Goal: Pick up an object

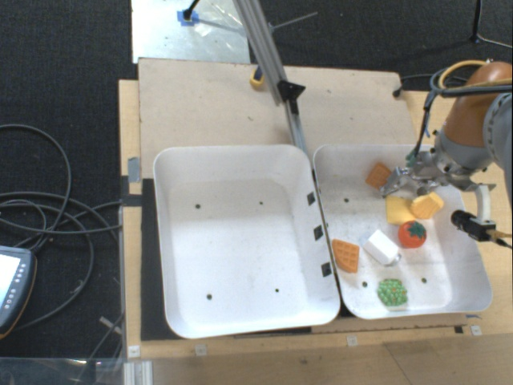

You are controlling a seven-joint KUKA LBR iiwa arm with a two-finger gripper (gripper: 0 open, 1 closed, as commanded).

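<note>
Yellow block point(399, 209) is being hovered over by gripper point(410, 184) in right bin point(473, 295); finger state cannot be told

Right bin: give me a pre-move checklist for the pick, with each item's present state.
1. Gripper over the right bin: ok.
2. Yellow block lies just below the gripper, within reach: ok.
3. Fingers open or shut: cannot tell.
4. Anything held already: cannot tell.
5. Room around the target: not ok; orange-yellow piece touches the yellow block, tomato toy sits close.
6. Other picks apart and exposed, waffle piece, green ball: ok.
</note>
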